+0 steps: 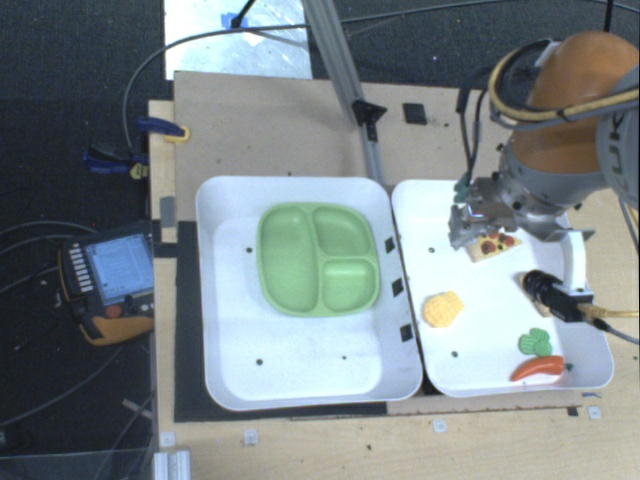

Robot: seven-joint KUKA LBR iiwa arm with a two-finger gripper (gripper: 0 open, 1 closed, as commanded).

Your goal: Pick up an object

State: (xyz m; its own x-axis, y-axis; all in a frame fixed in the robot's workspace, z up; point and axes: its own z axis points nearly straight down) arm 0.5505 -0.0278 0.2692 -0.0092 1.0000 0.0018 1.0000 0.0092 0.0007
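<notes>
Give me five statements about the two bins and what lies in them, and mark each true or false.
1. The green divided plate lies in the left bin. True.
2. The yellow corn toy sits on the green plate. False: it lies in the right bin.
3. The gripper is over the right bin. True.
4. The red and green toys lie at the right bin's far edge. False: they lie at its near right corner.
5. The pizza slice toy lies beside the gripper. True.
</notes>
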